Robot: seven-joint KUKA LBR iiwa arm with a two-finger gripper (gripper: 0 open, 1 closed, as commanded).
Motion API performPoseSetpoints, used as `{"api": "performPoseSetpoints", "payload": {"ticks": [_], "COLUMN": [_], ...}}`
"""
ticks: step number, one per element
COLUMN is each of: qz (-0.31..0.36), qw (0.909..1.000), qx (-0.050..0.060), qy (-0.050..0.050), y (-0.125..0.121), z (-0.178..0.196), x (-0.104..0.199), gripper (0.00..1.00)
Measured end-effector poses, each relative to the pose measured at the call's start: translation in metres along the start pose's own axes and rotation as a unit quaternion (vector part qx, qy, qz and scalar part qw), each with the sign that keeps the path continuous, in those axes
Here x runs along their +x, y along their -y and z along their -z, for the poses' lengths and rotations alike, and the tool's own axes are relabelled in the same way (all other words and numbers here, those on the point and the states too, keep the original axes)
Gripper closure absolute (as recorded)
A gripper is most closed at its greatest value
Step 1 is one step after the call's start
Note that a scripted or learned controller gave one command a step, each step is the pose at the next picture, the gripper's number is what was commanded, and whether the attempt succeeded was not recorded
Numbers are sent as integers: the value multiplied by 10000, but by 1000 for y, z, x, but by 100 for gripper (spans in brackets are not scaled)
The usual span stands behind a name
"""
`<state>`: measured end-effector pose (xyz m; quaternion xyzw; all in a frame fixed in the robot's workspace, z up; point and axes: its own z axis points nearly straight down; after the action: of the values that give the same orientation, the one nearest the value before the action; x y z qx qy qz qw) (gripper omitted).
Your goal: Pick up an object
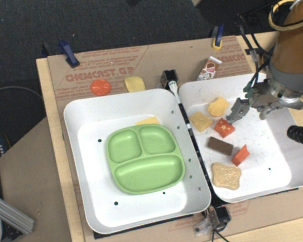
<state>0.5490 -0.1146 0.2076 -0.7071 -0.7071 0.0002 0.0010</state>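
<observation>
Two white bins sit side by side on the surface (61,159). Left bin (88,172) carries a green divided plate (145,159) at its centre, with a pale yellow piece (148,121) poking out from under the plate's far edge. Right bin (284,160) has the loose items, all in its left half: a crinkled yellow chip (218,106) near the far edge, a tan piece (200,121) just beside it by the left wall, a red block with a yellow star (224,128) between them and the centre, a brown bar (220,146) below that, a small red wedge (240,155) touching or just beside the bar's right end, and a tan toast-shaped piece (227,175) near the near edge.

Arm comes in from the right edge over the right bin. Tool (238,110) hangs just right of the chip and above the red star block, dark fingers angled toward them. Nothing visible between the fingers; cannot tell if they are wide or narrow.

On the surface's far edge beyond the bins: an orange round item (101,87), a yellow item (134,84), a small red-and-white packet (209,69).
</observation>
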Motion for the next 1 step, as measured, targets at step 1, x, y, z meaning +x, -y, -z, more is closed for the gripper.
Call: {"api": "performPoseSetpoints", "payload": {"ticks": [1], "qz": [11], "qw": [10000], "qx": [44], "qy": [-12], "y": [-20], "z": [-108], "x": [22], "gripper": [0]}}
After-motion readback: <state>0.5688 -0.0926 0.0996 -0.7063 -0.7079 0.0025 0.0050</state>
